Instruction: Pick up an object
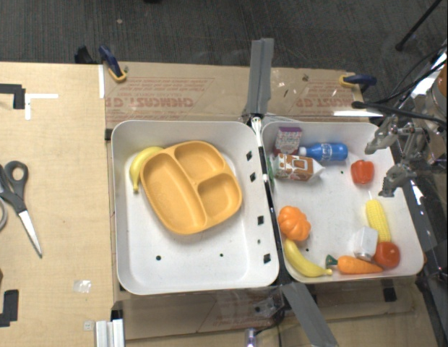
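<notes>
- From my remote seat: the gripper [394,159] hangs over the right rim of the right bin [332,270], up near the worktop's far right corner. Nothing's between the fingers; they look apart to me.
- Closest pickable stuff is the red pepper [362,171] just left of it and the corn cob [378,218] a bit nearer the front edge.
- Same bin, toward the back: blue bottle [325,151], small carton [294,166], purple packet [287,136].
- Front part: orange pumpkin [295,223], banana [304,260], carrot [358,266], tomato [387,254] touching a little white cup [365,242].
- Left bin [188,277] has the divided yellow plate [191,186] with another banana [140,164] tucked beside it.
- Scissors [20,201] are out by the worktop's left edge.
</notes>
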Controlling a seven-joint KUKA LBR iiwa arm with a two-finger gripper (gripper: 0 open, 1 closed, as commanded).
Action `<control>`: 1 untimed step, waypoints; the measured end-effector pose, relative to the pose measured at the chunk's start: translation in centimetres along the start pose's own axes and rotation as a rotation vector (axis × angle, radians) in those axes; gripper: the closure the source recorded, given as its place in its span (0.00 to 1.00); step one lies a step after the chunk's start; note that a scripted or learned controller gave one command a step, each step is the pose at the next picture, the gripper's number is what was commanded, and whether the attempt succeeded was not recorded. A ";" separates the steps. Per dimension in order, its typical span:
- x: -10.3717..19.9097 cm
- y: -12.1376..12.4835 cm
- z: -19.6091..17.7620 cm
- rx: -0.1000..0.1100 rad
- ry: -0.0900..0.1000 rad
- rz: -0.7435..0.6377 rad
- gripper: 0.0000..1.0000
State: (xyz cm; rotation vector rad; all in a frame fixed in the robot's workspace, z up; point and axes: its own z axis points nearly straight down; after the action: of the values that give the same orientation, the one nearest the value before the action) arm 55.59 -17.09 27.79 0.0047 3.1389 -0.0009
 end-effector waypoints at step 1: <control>-5.2 -2.7 10.3 0.000 -0.002 0.051 0.00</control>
State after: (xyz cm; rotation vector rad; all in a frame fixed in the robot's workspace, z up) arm 60.81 -19.84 17.52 0.0846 3.1363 -0.0015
